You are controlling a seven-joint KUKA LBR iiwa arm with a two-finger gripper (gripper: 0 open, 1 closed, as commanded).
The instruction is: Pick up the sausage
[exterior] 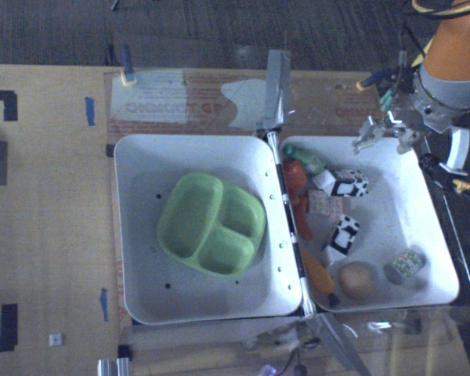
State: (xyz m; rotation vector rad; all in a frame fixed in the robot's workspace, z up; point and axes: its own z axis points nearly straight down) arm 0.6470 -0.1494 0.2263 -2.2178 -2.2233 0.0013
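Note:
The sausage (295, 178) is a reddish, elongated piece lying against the left wall of the right bin (435, 210), near its far corner. My gripper (387, 137) hangs over the far edge of that bin, to the right of the sausage and well apart from it. Its fingers (366, 140) are spread open with nothing between them.
A green piece (308, 161), two black-and-white cow-patterned items (349, 185) (344, 234), a thin red piece (304, 224), an orange carrot (318, 270), a brown potato (356, 279) and a small can (406, 264) share the right bin. The left bin (133, 210) holds a green divided plate (211, 223).

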